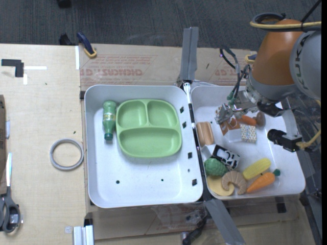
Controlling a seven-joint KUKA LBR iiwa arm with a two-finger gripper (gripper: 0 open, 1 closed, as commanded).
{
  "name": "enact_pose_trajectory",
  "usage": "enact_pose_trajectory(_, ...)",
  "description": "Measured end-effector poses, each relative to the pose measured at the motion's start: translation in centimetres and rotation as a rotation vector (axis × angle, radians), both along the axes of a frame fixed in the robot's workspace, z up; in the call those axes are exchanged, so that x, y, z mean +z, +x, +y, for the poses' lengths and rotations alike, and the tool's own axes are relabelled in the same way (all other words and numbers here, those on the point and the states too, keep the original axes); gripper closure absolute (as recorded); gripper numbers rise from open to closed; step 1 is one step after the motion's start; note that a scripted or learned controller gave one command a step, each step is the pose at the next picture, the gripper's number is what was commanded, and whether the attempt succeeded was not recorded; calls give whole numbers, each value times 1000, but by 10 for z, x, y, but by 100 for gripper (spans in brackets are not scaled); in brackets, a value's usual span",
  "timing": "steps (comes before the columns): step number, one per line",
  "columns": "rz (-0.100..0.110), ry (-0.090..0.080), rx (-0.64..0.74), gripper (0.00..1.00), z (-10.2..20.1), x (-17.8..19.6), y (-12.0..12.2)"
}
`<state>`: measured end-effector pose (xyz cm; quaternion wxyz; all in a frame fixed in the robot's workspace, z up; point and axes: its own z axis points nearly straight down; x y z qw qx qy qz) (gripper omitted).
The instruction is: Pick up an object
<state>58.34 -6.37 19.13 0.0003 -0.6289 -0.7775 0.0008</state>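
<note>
The right bin holds several toy foods: a tan bread piece, a patterned cube, a black-and-white item, a green leafy piece, a yellow corn cob and an orange carrot. My gripper hangs low over the back of this bin, just left of a small orange piece and above another orange bit. The metal of the gripper blurs into the clutter under it.
In the left bin lie a green divided plate and a green bottle. A tan ring-shaped toy rests on a yellow disc at the right bin's front. A tape ring and scissors lie on the bench at left.
</note>
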Motion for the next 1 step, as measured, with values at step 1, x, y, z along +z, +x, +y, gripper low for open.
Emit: enact_pose_trajectory(1, 2, 0, -142, 100, 59, 7, -12)
